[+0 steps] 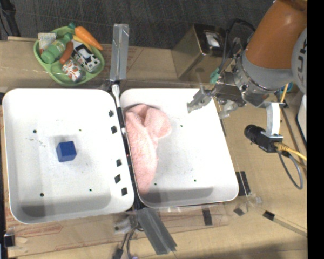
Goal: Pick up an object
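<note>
A: Two white bins sit side by side on the bench. Left bin (pixel 21 144) holds one blue cube (pixel 66 150), resting flat on the floor a little left of centre, well apart from every wall.

B: And the right bin (pixel 205 161)?

A: One pink cloth (pixel 146 139), crumpled, lying along the left wall from near the top corner down toward the front edge.

B: Arm pose?

A: Arm (pixel 270 36) enters from the right, orange band uppermost, wrist angled down and leftward. Gripper (pixel 197 102) hangs over the upper right part of the right bin, near its back rim, well apart from the cloth and far from the cube.

B: Jaws?

A: Cannot tell (the tip is small and grey against the white floor). Nothing visible between them.

B: Anything else on the bench?

A: Green bowl (pixel 51 69) of toy food behind the left bin, an orange carrot (pixel 86 35) on top.
</note>
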### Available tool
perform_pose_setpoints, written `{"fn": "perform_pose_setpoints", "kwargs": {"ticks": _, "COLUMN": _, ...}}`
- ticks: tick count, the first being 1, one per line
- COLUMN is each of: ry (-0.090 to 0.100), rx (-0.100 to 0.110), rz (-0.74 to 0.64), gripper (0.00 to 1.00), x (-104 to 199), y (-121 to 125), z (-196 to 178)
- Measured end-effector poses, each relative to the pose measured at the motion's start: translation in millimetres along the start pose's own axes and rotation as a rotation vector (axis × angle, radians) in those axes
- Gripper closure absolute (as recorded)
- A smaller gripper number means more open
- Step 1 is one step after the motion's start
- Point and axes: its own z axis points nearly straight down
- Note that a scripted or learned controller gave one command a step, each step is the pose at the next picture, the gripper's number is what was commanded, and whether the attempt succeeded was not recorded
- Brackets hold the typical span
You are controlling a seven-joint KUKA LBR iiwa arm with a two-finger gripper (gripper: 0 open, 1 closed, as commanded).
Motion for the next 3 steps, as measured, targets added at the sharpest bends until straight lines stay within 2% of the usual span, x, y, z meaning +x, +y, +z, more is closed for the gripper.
{"fn": "perform_pose_setpoints", "kwargs": {"ticks": 1, "ry": 0.001, "rx": 0.004, "rz": -0.130, "gripper": 0.00, "x": 32, "y": 40, "z": 131}}
{"fn": "perform_pose_setpoints", "kwargs": {"ticks": 2, "ry": 0.001, "rx": 0.001, "rz": -0.171, "gripper": 0.00, "x": 26, "y": 90, "z": 235}}
{"fn": "perform_pose_setpoints", "kwargs": {"ticks": 3, "ry": 0.000, "rx": 0.003, "rz": -0.174, "gripper": 1.00, "x": 26, "y": 90, "z": 225}}
